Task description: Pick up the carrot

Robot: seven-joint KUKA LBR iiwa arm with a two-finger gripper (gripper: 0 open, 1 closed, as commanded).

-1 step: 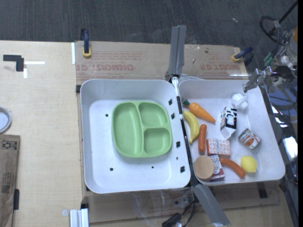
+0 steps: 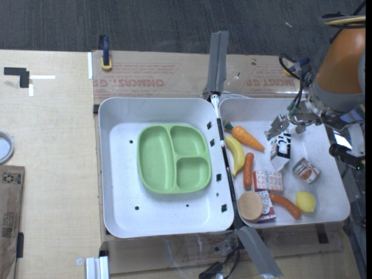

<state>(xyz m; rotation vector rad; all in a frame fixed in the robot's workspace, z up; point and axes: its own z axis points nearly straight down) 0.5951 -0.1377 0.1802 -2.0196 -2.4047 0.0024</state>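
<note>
The carrot (image 2: 247, 137), orange with a green stub at its left end, lies slantwise in the upper left of the right bin (image 2: 334, 173). My gripper (image 2: 281, 149) hangs over the middle of that bin, a short way to the right of the carrot's thin end and apart from it. The grey arm with its orange band (image 2: 343, 63) comes in from the upper right. Nothing shows in the gripper's hold.
Beside the carrot lie a banana (image 2: 235, 153) and a red sausage (image 2: 249, 171). A snack box (image 2: 269, 181), a bun (image 2: 251, 205), a second sausage (image 2: 285, 206), a lemon (image 2: 306, 201) and a small carton (image 2: 306, 170) fill the bin's front. The left bin (image 2: 116, 173) holds a green divided plate (image 2: 174, 157).
</note>
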